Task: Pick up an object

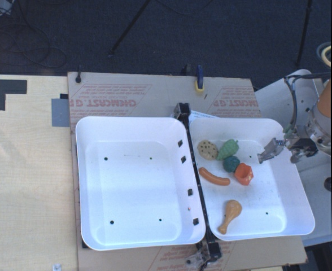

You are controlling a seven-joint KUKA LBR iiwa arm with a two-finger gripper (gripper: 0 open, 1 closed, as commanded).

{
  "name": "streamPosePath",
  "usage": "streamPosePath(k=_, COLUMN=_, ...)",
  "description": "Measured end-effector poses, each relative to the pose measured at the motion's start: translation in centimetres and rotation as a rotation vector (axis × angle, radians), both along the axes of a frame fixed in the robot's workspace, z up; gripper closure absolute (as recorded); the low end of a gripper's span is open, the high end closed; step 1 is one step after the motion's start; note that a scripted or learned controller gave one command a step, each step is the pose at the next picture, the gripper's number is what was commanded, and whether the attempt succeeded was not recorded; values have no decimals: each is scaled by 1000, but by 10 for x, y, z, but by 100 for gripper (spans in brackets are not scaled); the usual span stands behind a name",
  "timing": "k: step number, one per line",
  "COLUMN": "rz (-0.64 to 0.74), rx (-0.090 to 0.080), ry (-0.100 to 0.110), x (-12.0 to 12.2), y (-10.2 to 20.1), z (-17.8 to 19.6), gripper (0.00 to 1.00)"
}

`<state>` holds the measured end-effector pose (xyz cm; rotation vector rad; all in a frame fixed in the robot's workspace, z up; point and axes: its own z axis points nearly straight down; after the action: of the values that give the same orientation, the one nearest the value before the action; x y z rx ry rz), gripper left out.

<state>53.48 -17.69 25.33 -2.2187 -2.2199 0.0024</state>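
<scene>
The cardboard sheet (154,95) under the bins carries red print — mirrored, seemingly "CHEMCAST" — otherwise illegible.

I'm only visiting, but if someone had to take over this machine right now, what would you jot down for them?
Gripper: at the right bin's right edge, above the floor, nothing between its fingers.
Toys, all in the right bin: cookie, green piece, teal ball, red pepper, sausage, drumstick. Pepper and ball lie nearest the gripper.
Done: nothing picked up yet.
Left: lower onto one toy, close, lift.
</scene>
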Motion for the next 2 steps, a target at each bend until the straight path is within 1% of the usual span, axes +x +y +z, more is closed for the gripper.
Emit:
streamPosePath(k=1, rz=1, rx=1, ry=1, x=0, y=-1, z=10, gripper=100)
streamPosePath(k=2, rz=2, rx=-5, ry=-20, x=-11, y=16, z=197, gripper=100)
